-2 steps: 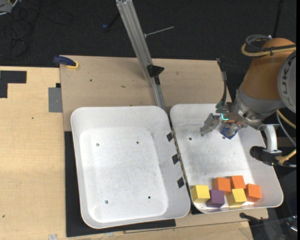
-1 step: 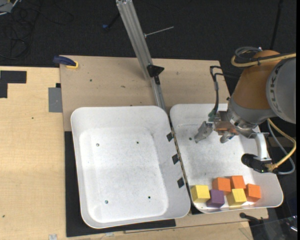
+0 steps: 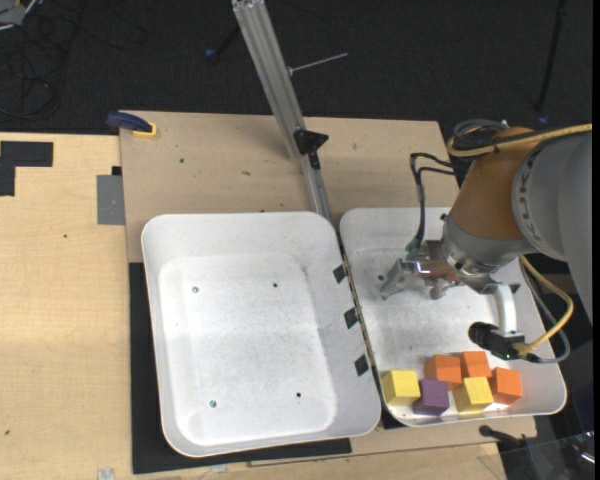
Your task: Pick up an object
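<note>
Altogether three orange blocks (image 3: 467, 370), two yellow (image 3: 402, 384)

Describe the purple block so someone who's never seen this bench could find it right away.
Start at the right-hand white bin, the one the grey arm reaches into, and look at the cluster of small blocks along its near edge. The purple block sits near the cluster's left end, between two yellow blocks and below an orange one. It is the only purple piece among them.

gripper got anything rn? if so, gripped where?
Nothing held. The gripper is above bare floor of the right bin, with nothing between its fingers. The blocks sit clustered at the bin's near edge, apart from it.
</note>
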Tool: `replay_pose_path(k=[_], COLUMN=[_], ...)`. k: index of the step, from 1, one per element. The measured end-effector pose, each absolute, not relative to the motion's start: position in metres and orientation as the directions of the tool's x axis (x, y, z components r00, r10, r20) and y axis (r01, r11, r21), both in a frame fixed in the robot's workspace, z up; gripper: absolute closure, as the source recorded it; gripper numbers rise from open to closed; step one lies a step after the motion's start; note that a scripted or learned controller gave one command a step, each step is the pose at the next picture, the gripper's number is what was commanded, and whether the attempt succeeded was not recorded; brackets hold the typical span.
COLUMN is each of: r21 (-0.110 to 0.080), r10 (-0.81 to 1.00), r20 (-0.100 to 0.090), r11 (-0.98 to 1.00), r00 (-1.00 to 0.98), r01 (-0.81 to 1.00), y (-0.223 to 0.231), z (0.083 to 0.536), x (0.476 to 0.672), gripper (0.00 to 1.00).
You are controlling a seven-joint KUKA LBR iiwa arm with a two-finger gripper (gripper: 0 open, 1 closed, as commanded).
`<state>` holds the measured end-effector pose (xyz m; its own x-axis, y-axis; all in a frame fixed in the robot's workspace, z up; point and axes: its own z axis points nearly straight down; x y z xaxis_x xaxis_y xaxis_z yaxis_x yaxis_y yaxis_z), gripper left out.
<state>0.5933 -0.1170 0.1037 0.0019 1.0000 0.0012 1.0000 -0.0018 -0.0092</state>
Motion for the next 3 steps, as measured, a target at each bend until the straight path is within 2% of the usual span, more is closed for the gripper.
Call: replay_pose_path(k=[1,2,3], r21=[-0.003,-0.004,0.002], r10=[1.0,1.0,1.0], r20=[0.0,0.002,-0.001], r11=[-0.005,-0.013,-0.007], r00=[0.005,0.013,0.007], r01=[1.0,1.0,1.0], y=[-0.116,-0.118,-0.126], z=[0.092,0.102,0.151], x=[0.594,0.593,0.588], gripper=[0.0,1.0,1.0])
